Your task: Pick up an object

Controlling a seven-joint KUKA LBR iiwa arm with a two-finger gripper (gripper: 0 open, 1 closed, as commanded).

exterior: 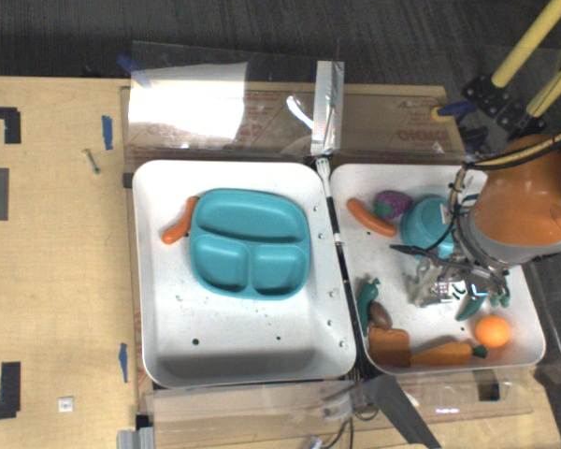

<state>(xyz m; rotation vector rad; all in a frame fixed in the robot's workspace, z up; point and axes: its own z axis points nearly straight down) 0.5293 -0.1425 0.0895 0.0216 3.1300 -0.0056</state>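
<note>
The bench (47,251) was tan, filling the left side of the frame, with black tape marks along its left edge. Two shallow white bins sat side by side at center and right.

The left bin (234,344) held a teal divided plate (250,242) with three compartments, lying in the bin's upper half. An orange sausage-shaped toy (177,224) lay tilted, touching the plate's upper left edge.

The arm (524,204) entered from the right, its orange band over the upper right part of the right bin (533,344). The gripper (439,286) hung over the middle of that bin, pointing down. Whether the claw was released or clenched could not be told; the metal parts and cables hid the tips.

Candidate objects were all in the right bin. A teal cup (424,221) sat at upper center, just left of the arm. A purple round toy (392,202) lay beside the cup on its left. An orange-red sausage toy (370,217) lay slanted at the bin's upper left, just below the purple toy. An orange ball (493,331) sat at lower right. A carrot toy (442,353) lay along the bottom wall, its green end near the ball. A brown bread-like block (389,345) lay at lower left, touching the carrot's end. A small dark brown piece (380,315) sat just above the block, and a green piece (366,293) above that.
</note>
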